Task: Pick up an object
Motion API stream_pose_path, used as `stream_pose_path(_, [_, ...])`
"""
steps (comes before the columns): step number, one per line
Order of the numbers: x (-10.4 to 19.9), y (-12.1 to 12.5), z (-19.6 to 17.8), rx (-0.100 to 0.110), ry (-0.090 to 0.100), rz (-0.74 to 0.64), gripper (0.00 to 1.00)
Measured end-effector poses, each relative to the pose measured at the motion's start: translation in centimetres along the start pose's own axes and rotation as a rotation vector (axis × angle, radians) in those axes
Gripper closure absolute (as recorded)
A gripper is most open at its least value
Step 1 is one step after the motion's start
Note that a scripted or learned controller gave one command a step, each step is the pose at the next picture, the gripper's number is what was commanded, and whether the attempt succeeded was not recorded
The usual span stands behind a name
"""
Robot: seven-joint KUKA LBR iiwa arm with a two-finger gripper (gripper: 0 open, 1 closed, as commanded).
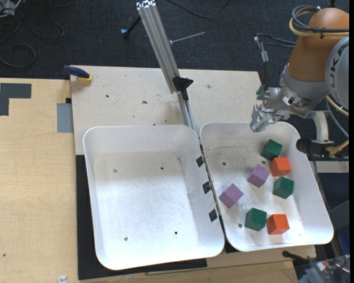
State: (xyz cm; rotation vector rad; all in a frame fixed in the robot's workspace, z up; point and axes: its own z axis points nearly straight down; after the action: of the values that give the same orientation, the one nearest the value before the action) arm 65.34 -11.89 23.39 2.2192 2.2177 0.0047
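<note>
Right bin, far-right corner: green cube (271,148) nearest the gripper, sits by the bin's far wall, w/ an orange cube (280,166) touching it on the near side.
Right bin, mid: purple cube (258,175) just left of that orange one; second green cube (283,187) just right of the purple, close to the right wall.
Right bin, left-centre: second purple cube (231,195), a bit apart from the others, toward the divider side.
Right bin, near edge: third green cube (255,219) and second orange cube (277,223) side by side, touching or nearly so.
Gripper (262,121): over the far rim of the right bin (306,229), fingers pointing down; nothing seen btwn them; how far apart they are, can't tell from this angle.
Arm (316,52): grey w/ orange band, comes in from the bench's far-right corner.
Left bin (106,240): white, shallow, touches the right bin along the shared middle edge; dark specks on floor.
Divider edge: small black clips (207,187) along the seam btwn bins.
Bench, far side: silver slanted rail (162,46) runs down toward the seam; blue-yellow clamp (76,73) at far-left corner.
</note>
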Motion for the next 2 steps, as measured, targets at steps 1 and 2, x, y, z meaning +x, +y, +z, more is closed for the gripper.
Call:
stream_pose_path(1, [-0.2,0.0,-2.8,0.004,0.001,-0.001,1.0])
stream_pose_path(2, [5.4,0.7,-3.1,0.006,0.002,-0.005,1.0])
